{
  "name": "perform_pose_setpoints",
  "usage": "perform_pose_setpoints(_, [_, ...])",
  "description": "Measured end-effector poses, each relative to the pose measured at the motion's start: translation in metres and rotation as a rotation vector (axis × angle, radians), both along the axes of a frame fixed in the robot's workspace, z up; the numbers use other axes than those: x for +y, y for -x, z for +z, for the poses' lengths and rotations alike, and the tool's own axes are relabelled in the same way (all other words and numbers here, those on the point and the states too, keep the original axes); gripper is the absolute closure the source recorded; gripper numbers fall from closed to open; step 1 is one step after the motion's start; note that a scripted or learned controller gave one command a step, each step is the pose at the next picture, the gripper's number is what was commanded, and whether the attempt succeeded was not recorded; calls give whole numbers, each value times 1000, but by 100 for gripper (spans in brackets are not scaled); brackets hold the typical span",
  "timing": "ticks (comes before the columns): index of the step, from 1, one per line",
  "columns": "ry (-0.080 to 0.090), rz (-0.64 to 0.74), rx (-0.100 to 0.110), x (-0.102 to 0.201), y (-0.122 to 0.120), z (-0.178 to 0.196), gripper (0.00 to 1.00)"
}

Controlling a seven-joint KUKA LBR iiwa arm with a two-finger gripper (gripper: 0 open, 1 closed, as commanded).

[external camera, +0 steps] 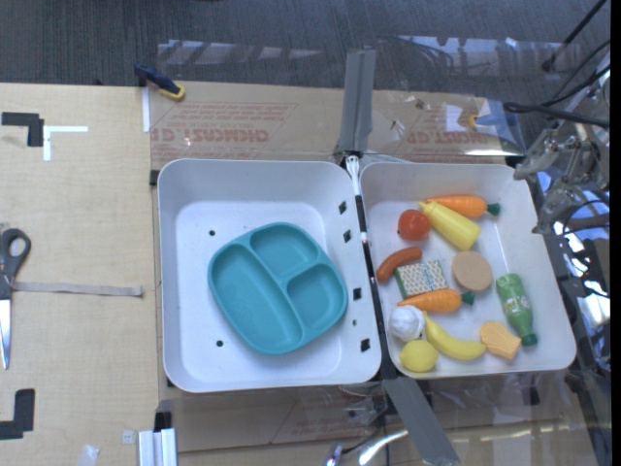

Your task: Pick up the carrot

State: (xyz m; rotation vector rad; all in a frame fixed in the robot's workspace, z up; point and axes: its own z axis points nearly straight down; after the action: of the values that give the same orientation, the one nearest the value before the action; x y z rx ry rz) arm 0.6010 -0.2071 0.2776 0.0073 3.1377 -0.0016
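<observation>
Camera view: we see two orange plastic carrots in the right white bin (543, 260), one at the top (460, 205) touching a yellow corn cob (452, 225), one near the middle (433, 301) between a checkered block (421, 278) and a yellow banana (454, 343). Left white bin (175, 260) holds a teal divided plate (277, 287). We can't tell the gripper's state; grey arm hardware (572, 163) sits at the right edge.
</observation>
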Motion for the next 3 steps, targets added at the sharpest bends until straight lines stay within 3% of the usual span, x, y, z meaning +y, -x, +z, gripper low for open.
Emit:
perform_pose_setpoints(1, [0,49,-1,2,-56,-100,0])
perform_pose_setpoints(2, [0,-71,-1,-14,-60,-184,0])
perform_pose_setpoints(3, [-1,-357,-1,-15,-52,-184,0])
